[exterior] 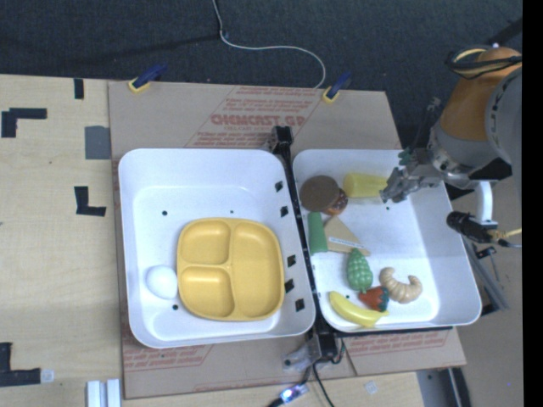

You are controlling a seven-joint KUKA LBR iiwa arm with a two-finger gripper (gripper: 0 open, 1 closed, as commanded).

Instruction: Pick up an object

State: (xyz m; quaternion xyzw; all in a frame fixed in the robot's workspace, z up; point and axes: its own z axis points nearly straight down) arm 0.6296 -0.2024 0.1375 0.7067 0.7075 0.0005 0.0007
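While arm [475, 125] reaches in from right, table [51, 253] carries two white bins. Left bin [144, 176]: yellow divided plate [230, 269], white egg [161, 281] beside it. Right bin [441, 253]: brown round item [321, 193], yellow block [363, 185], green pieces [359, 270], croissant [401, 285], banana [354, 309]. Gripper [395, 187] low over bin's upper area, just beside yellow block; jaws state cannot tell.

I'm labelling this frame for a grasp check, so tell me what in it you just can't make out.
- Gripper, camera view: small and blurred over the right bin, so contact with the yellow item beside it is unclear.
- Red item: partly covered by the banana and the croissant, identity unclear.
- Arm: cut off by the right edge.
- White ball: too small and pale against the left bin to identify.
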